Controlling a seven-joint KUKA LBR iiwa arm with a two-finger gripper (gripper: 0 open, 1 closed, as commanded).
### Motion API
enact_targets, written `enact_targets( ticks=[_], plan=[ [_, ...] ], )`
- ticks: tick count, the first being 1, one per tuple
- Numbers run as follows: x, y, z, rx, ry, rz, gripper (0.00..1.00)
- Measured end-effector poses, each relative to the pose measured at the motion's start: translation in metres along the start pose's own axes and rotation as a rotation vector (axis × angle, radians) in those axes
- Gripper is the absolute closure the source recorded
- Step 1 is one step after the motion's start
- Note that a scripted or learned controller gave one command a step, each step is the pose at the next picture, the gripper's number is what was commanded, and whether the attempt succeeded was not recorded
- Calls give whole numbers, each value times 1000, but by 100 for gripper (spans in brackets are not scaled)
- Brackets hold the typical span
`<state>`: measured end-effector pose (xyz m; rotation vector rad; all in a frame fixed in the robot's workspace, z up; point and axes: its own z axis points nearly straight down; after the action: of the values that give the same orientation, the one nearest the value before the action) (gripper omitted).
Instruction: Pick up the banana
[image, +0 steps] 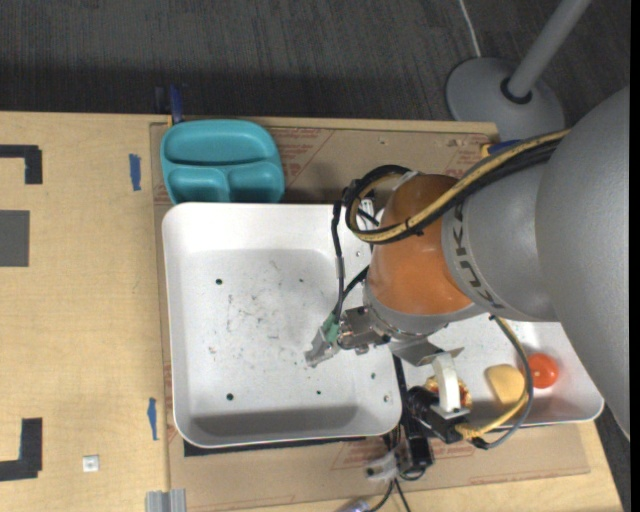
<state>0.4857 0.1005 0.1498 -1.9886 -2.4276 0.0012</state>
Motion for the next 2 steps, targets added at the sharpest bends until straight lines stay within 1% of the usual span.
enact_targets(
  ticks=[1, 2],
  plan=[
    [108, 16, 64, -2, 1, -93, 0],
    [109, 17, 54, -5, 3, -91, 100]
  ],
)
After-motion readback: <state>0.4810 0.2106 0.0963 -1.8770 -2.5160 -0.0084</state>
